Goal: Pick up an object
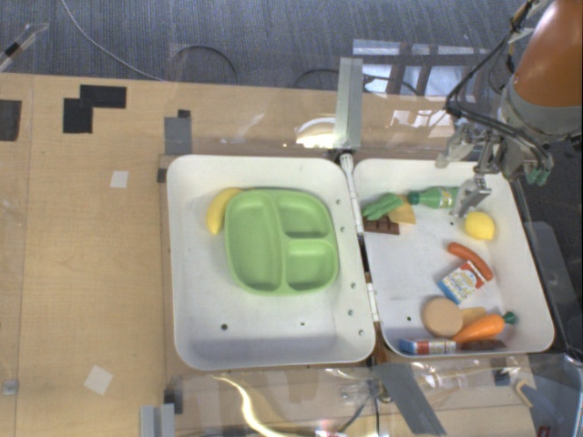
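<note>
Camera view, fixed above a light wooden tabletop (82, 271) carrying two shallow white bins side by side.

Left white bin (196, 335): one green plastic divided plate (279, 241) with three compartments, lying flat near the middle; one yellow plastic banana (218, 209) against the plate's upper left edge, partly tucked under its rim.

Right white bin (410, 271), holding the candidate objects:
- green plastic bottle (432, 198) lying on its side near the far wall;
- green toy vegetable, pickle-shaped (381, 206), at the far left, beside the bin's left wall;
- yellow wedge-shaped piece (404, 214) touching the green vegetable;
- dark brown flat block (382, 228) just below those two;
- yellow toy lemon (480, 226) near the right wall;
- red-orange toy sausage (469, 259) set at a slant below the lemon;
- small white and blue carton (459, 285) just below the sausage;
- tan round disc, cookie-like (443, 316), near the front;
- orange toy carrot with a green top (479, 327) to the right of the disc, touching it;
- red, white and blue tube-shaped item (428, 346) lying along the front wall.

Grey arm with orange band (551, 57) enters at the upper right. Its tool (474, 195) hangs over the far right part of the right bin, just above the lemon and beside the bottle's cap end. Whether its fingers are spread or pressed together cannot be told. No object is seen between them.
</note>
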`<state>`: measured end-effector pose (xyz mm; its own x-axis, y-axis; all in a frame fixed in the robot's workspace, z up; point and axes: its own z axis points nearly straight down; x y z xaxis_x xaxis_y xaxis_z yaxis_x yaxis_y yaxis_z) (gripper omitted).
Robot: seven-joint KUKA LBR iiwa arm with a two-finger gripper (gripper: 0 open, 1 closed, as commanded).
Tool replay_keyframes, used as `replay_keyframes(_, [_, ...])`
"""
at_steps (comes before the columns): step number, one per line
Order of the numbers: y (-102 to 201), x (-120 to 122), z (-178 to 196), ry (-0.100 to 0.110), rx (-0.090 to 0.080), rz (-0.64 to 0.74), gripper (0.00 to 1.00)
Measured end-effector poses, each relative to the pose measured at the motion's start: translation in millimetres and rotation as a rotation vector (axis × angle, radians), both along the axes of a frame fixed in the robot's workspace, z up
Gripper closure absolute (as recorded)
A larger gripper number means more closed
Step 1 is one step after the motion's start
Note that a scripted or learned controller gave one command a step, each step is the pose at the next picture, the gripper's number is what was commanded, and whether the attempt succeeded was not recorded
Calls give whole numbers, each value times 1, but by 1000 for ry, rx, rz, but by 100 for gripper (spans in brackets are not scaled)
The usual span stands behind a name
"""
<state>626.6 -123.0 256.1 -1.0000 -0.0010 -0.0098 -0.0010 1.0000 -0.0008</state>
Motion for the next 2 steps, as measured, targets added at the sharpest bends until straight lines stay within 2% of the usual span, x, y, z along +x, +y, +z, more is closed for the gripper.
replay_keyframes(1, [8,-11,-124,8,1,183,0])
replay_keyframes(2, [-84,-83,-155,-12,-4,-20,0])
